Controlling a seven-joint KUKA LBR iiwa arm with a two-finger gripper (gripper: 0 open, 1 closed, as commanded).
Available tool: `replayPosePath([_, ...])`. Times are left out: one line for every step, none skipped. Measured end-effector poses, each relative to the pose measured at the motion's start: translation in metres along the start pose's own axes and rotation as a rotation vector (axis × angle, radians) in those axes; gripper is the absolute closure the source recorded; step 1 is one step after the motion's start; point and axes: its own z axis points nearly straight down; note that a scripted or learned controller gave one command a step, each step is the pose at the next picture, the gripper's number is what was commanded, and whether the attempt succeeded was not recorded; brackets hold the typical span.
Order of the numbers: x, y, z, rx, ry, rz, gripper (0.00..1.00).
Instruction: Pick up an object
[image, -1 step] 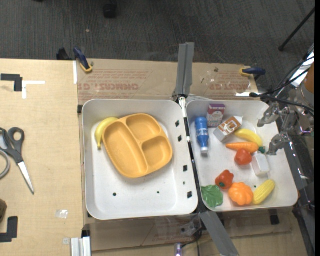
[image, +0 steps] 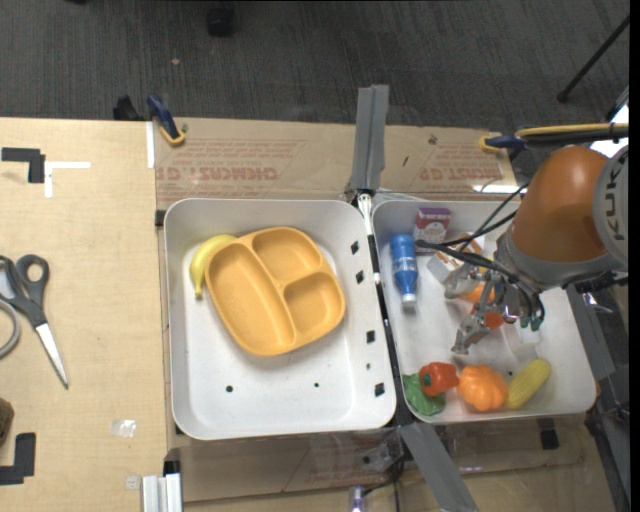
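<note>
Arm (image: 565, 205): mine. It comes in from the right of the frame, grey with a big orange band, and it stands high over the right bin.
Bench (image: 80, 250): light wood. It fills the left side of the frame.
Cardboard (image: 250, 160): a brown sheet that lies flat behind the bins, along the upper middle.
Left bin (image: 200, 400): white and shallow, in the middle of the frame.
Right bin (image: 425, 325): white too. It touches the left bin's right side.
Tray (image: 270, 290): yellow-orange with three hollow parts. It lies in the upper part of the left bin.
Scissors (image: 35, 310): grey handles. They lie on the bench at the far left.
Pincer (image: 470, 340): it hangs low in the middle of the right bin, tipped down and to the left. I cannot tell if it is open or closed, and I see nothing held in it.
Banana (image: 205, 262): yellow. It peeks out from the tray's upper left edge.
Blue bottle (image: 403, 265): it lies in the upper left part of the right bin, up and left of my pincer.
Orange veggie (image: 482, 388): at the bottom edge of the right bin, just below my pincer.
Corn (image: 528, 382): yellow, just right of the orange veggie.
Red pepper (image: 435, 378): just left of the orange veggie, with a green bit under it.
Little box (image: 433, 218): purple and white, at the top of the right bin.
</note>
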Motion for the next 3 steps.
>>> replayPosePath([0.079, -0.018, 0.000, 0.000, 0.002, 0.007, 0.00])
replayPosePath([0.002, -0.031, 0.000, 0.000, -0.001, 0.025, 0.00])
replayPosePath([-0.046, 0.039, 0.002, -0.001, 0.012, 0.019, 0.00])
